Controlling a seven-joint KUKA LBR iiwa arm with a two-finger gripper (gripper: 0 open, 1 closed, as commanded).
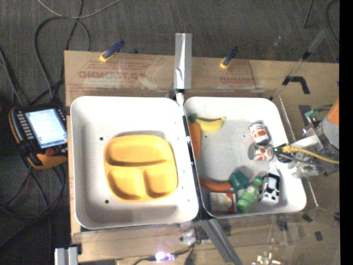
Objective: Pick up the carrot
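One green bottle [249, 196], two cans [258, 132], one carrot [194, 138]

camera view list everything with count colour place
bin: two, white, side by side
tray: one, yellow, left bin
carrot: one, orange, right bin's left wall
banana: one, yellow, right bin's far corner
can: two, red and white, right bin's right half
cup: one, teal, right bin's near side
bottle: one, green, beside the cup
box: one, black and white, by the bottle
clamp: two, blue and yellow, beyond the bins
tablet: one, dark, left of bench
arm: one, grey and orange, right edge
tool: one, grey, right bin's right rim
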